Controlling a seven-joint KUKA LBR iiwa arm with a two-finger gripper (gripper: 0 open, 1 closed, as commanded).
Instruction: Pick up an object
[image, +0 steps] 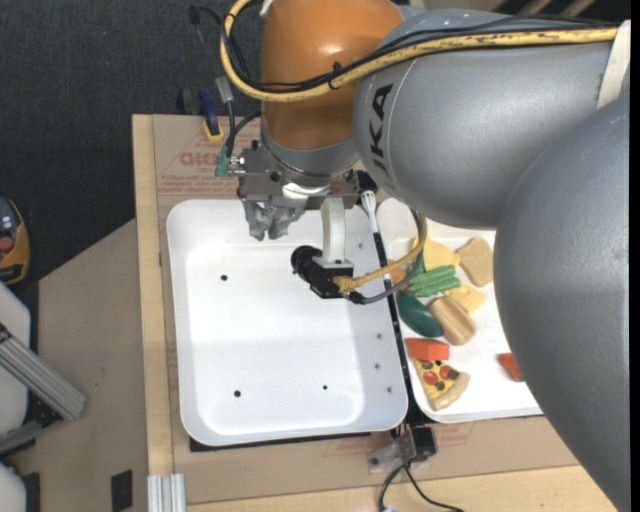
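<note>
My claw (268, 222) hangs over the far edge of the left bin (215, 400), and I cannot tell how it is set; nothing shows in it. What I could pick lies off to my right, across the wall between the bins, in the right bin (500, 405): toy food in a heap. Nearest is a green piece (432, 283), beyond it a tan block (455, 322), a red piece (428, 349) and a pizza slice (442, 382), with a bread slice (478, 260) at the far side. I judge them light, stiff plastic, smooth and apt to slip, not fragile. The tan block looks best, taken across its short sides. The bin under me is smooth white with shallow walls and plenty of room; the heap is crowded, pieces touching.
</note>
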